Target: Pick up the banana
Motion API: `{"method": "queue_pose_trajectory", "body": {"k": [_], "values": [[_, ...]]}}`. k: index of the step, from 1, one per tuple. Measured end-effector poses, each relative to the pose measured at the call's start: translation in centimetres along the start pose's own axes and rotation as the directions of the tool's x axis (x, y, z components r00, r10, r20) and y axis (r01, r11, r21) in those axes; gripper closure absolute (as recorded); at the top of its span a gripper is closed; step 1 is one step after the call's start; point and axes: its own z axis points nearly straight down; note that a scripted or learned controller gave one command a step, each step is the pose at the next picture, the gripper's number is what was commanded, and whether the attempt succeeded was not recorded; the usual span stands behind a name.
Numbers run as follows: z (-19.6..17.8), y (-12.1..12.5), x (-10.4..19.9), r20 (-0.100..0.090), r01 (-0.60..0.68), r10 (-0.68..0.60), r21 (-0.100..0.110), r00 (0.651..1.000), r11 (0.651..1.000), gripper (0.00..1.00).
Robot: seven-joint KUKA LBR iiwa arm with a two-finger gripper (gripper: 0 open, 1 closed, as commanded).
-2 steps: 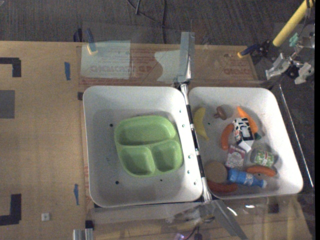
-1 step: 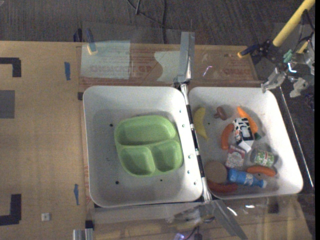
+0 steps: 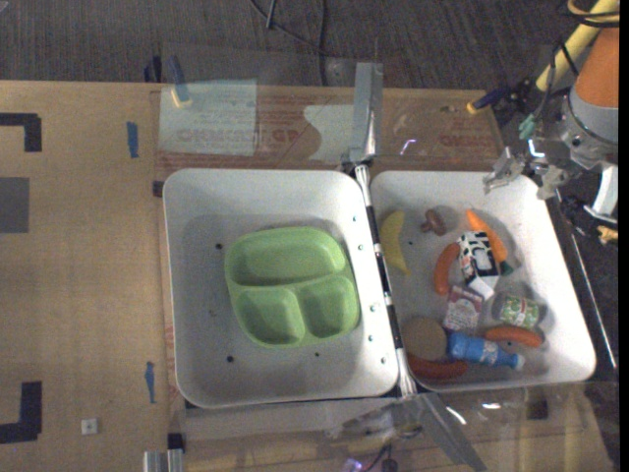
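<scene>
The banana (image 3: 393, 240) is a pale yellow curved piece lying at the left side of the right bin (image 3: 562, 254), close to the divider between the bins. My gripper (image 3: 523, 168) hangs at the bin's far right corner, well to the right of the banana and apart from it. Nothing shows between its fingers.
The right bin also holds a carrot (image 3: 487, 234), a black-and-white carton (image 3: 479, 257), sausages (image 3: 445, 267), a blue bottle (image 3: 482, 350), a green can (image 3: 518, 311) and a brown disc (image 3: 426, 336). A green divided tray (image 3: 291, 285) sits in the left bin (image 3: 197, 214).
</scene>
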Motion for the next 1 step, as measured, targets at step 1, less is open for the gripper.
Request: {"method": "queue_pose_trajectory", "body": {"k": [1], "values": [[5.3, 0.95, -1.77, 0.0, -0.163, 0.163, 0.001, 0.987, 0.987, 0.0]]}}
